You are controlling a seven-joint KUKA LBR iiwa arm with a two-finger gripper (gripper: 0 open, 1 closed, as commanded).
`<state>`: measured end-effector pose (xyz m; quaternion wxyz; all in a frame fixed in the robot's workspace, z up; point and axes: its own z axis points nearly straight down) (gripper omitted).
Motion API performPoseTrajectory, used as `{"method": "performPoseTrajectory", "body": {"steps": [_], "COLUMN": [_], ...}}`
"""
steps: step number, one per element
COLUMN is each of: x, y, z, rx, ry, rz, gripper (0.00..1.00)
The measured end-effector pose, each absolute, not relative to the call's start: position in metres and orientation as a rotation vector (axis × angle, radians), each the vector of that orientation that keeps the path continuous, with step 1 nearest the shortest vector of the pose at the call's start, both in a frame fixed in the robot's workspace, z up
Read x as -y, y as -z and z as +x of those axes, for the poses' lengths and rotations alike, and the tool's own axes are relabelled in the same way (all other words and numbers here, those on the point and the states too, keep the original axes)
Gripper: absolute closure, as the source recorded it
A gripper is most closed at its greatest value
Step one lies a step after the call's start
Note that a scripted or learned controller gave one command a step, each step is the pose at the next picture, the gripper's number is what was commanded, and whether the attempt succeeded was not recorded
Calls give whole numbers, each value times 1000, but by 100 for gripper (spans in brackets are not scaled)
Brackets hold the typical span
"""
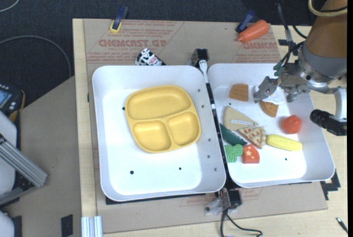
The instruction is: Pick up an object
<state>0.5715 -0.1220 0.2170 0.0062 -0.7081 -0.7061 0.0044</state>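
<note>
We judge the pick as not yet done. The gripper [274, 89] hangs low in the right bin [314, 167] near its back edge, jaws spread and holding nothing. Just beside it lie a bread piece [239, 92] and a wedge [269, 108], both unlifted.

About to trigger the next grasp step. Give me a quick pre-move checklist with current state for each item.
1. Gripper above the right bin, not the left: ok.
2. Nothing seen between the fingers: ok, no object held.
3. Finger opening: cannot tell, the view is too blurred there.
4. A target below: ok, a brown bread-like piece lies just beneath the gripper, a second brown piece to its left.
5. Neighbours apart from the target: ok, the red tomato and corn cob lie apart from it.
6. Yellow divided plate in the left bin out of the path: ok.
</note>
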Motion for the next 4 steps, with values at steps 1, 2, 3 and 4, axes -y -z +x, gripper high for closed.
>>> {"method": "performPoseTrajectory", "body": {"steps": [1,2,3,4], "x": [122,124,124,123], "y": [-224,-181,-136,-87], "z": [574,576,582,584], "rx": [2220,2218,2218,2219], "ry": [-1,-4,-4,5], "rz": [-2221,-2219,-2218,-2222], "gripper": [0,0,0,0]}}
